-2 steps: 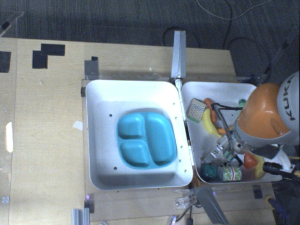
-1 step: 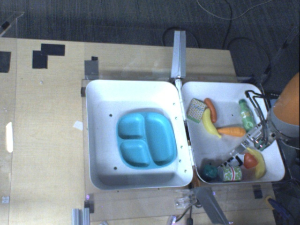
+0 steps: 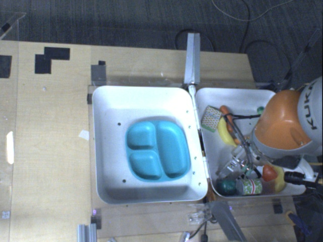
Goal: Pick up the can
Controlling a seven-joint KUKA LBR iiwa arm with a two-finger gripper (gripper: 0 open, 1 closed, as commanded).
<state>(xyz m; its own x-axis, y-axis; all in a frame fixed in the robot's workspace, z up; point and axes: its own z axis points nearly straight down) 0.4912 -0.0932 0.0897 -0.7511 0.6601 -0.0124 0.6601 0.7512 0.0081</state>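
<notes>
The right bin [image 3: 212, 97] is crowded. A banana [image 3: 225, 131] lies near its left wall with a checked sponge [image 3: 211, 118] just above it and a thin orange stick [image 3: 230, 123] across it. At the near wall, the can [image 3: 250, 187] lies on its side, a dark teal ball [image 3: 227, 186] touching its left end, and a red fruit [image 3: 269, 173] and something yellow [image 3: 279, 183] just to its right. The left bin [image 3: 108, 135] carries a blue 3-compartment tray [image 3: 157, 149].

Both bins sit on a pale wooden bench [image 3: 50, 150] with black tape marks [image 3: 50, 58] at its far left. Dark carpet [image 3: 101, 14] lies beyond, a thin cable [image 3: 237, 9] looped on it.

The arm [image 3: 282, 122] reaches in from the right, its orange band bulking over the right bin. The end effector [image 3: 239, 166] points down and left, just above the can and ball. I cannot tell whether its fingers are apart or together; clutter and cables blur them.
</notes>
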